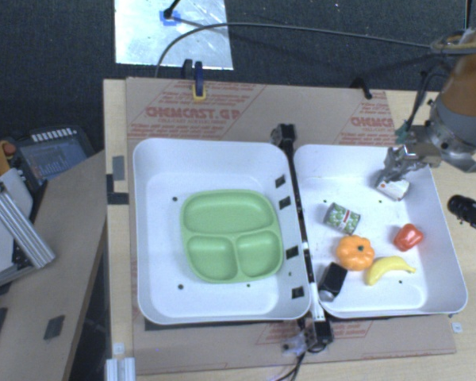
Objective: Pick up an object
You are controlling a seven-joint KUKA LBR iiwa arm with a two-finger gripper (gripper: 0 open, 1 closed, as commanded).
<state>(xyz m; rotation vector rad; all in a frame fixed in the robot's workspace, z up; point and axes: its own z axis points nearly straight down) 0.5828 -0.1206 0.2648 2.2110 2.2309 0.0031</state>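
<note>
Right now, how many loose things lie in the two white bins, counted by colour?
Green: 2, the divided plate and the small can
Orange: 1, the pumpkin
Red: 1, the pepper
Yellow: 1, the banana
Black: 1, the small block
White: 1, the small piece under the end effector
Total: 7

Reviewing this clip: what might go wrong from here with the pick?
The gripper hangs by the small white object near the right white bin's far wall, so a descent might clip the rim. The object looks flat and may slip. The small green can lies nearby and could get nudged.
</note>
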